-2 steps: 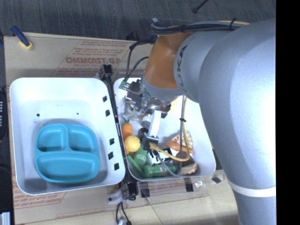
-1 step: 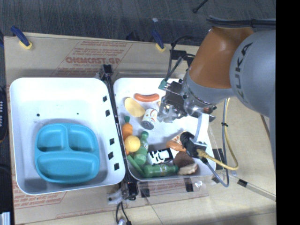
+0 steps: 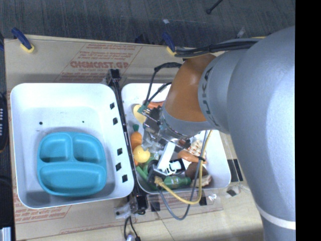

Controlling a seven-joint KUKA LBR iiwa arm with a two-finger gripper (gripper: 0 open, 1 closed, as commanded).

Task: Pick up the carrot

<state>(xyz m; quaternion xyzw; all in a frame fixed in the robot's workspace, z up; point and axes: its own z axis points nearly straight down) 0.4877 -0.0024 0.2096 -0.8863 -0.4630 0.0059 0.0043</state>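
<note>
Arm (image 3: 251,99) looms over right bin (image 3: 220,172) — claw (image 3: 158,149) state unreadable; carrot (image 3: 186,156) partly hidden.

This looks like a robotics lab: a big grey arm (image 3: 251,109) with loose cabling leans over a bench (image 3: 90,59) covered in printed cardboard held by blue clamps (image 3: 22,40), bearing two white bins (image 3: 30,99), probably for testing.

Two white bins (image 3: 20,134) sit on the counter (image 3: 90,59), one blue divided tray (image 3: 72,163) in the nine o'clock bin, one grey arm (image 3: 241,109), and two blue clamps (image 3: 22,40)
</note>
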